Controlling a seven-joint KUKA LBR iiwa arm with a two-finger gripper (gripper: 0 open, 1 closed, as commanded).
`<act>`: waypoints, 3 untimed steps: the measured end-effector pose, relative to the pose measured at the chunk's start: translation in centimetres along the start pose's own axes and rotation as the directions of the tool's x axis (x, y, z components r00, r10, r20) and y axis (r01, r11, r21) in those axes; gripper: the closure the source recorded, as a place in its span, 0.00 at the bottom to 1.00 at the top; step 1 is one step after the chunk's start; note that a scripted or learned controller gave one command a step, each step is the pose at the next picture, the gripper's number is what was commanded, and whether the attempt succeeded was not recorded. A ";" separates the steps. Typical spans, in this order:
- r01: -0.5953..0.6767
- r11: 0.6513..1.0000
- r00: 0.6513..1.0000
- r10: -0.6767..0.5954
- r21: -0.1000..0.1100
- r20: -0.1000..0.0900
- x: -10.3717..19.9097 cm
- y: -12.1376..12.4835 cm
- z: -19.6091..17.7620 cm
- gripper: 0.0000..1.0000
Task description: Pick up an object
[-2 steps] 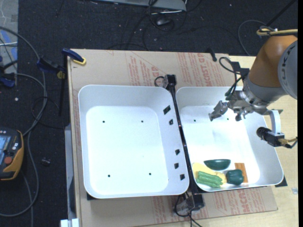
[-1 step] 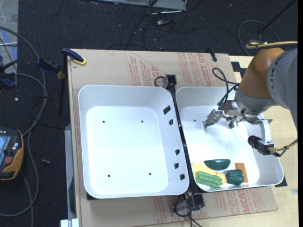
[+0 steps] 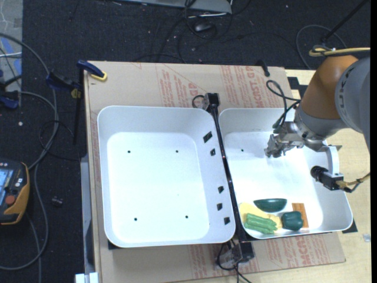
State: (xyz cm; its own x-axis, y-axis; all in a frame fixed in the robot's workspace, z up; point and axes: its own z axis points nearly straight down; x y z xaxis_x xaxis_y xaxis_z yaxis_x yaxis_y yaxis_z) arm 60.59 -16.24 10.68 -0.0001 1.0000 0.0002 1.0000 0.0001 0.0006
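Observation:
My gripper [image 3: 274,150] hangs over the back part of the right bin [image 3: 250,122], with nothing visible between its fingers. Several objects lie together at the right bin's front edge: a dark teal bowl-shaped piece [image 3: 270,204], a green ridged piece [image 3: 260,223], a dark green lump [image 3: 292,220], an orange block [image 3: 300,210] and a yellow flat piece [image 3: 250,209]. All of them lie well in front of the gripper, apart from it.
The left bin [image 3: 112,122] sits beside the right one, with a black divider [image 3: 222,170] between them. Both rest on a cardboard-covered bench [image 3: 153,81]. A blue and yellow clamp [image 3: 91,69] grips the bench's back left corner.

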 end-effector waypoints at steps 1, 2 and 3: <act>0.000 1.000 1.000 0.000 -0.004 0.001 0.5 -0.6 -4.7 1.00; 0.000 1.000 1.000 0.000 -0.003 0.001 0.9 -1.0 -9.2 1.00; 0.000 1.000 1.000 0.000 -0.005 0.001 1.0 -1.1 -15.5 1.00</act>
State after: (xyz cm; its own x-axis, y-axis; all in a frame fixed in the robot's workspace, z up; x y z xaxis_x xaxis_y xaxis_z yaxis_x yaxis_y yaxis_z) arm 59.48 -15.28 26.13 -0.0004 1.0000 -0.0009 1.0000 0.0004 0.0057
